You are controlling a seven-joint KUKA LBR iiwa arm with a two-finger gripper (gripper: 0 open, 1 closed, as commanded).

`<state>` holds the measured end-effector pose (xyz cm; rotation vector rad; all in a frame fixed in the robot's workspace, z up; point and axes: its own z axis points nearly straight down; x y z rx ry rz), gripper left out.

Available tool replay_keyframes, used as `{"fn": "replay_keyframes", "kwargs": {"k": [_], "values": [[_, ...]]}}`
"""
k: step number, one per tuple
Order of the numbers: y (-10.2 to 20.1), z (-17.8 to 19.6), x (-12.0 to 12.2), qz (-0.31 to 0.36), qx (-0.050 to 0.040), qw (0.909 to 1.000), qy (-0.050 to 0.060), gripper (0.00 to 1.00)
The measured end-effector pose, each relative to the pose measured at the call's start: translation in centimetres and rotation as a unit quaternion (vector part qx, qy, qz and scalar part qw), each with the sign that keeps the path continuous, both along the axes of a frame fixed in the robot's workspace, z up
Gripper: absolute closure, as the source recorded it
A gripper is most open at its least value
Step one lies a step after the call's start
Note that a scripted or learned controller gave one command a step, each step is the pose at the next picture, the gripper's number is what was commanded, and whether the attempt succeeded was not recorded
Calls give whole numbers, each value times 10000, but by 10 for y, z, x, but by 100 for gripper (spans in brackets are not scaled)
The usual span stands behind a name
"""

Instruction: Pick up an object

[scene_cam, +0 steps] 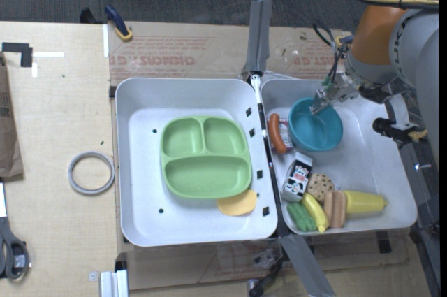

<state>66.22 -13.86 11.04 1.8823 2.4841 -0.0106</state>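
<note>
My gripper [325, 98] hangs low over the right bin [377, 149], at the far rim of a blue bowl [316, 128]. Just left of the bowl lies an orange sausage [278, 133]. In the near part of that bin sit a small black-and-white carton [298, 179], a speckled cookie [320, 185], a yellow banana [316, 213], a green vegetable [299, 216], a hot dog [335, 208] and a yellow corn-like piece [364, 202]. The left bin [136, 149] holds a green divided plate [206, 157] and a flat yellow piece [237, 204].
The bins meet at a clipped divider [260, 149]. On the bench to the left lie a grey tape ring [91, 172], scissors [10, 255] and a brown bag [8, 128]. A blue clamp [119, 22] sits at the back. The arm's grey body [419, 44] looms over the right bin's far corner.
</note>
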Motion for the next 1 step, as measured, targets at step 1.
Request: {"fn": "replay_keyframes", "kwargs": {"k": [1], "values": [[68,83,-3,-910,72,9958,47,100]]}}
